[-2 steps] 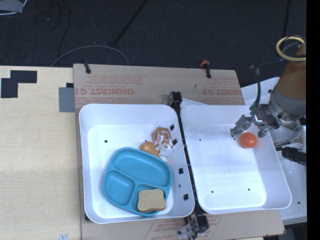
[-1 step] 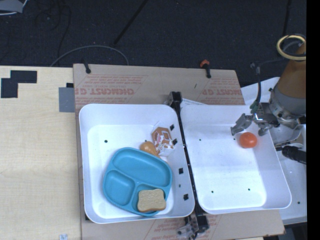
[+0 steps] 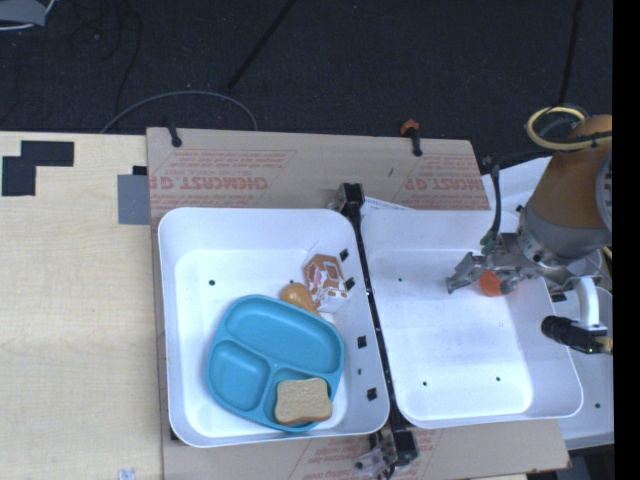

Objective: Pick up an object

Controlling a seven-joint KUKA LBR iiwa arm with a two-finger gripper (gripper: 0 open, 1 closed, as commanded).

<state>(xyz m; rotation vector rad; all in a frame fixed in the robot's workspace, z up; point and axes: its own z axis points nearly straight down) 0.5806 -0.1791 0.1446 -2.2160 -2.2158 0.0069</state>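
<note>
My gripper hangs over the upper right part of the right bin, reaching in from the right. A small orange-red object sits between its grey fingers, and the fingers look shut on it. In the left bin a blue divided plate carries a slice of toast in its near corner. Just behind the plate lie a small orange item and a brown-and-white patterned piece.
A black divider runs between the two bins. Both bins rest on a cardboard sheet on the bench. The wooden bench top stretches away to the left. The right bin's floor is bare white around the gripper.
</note>
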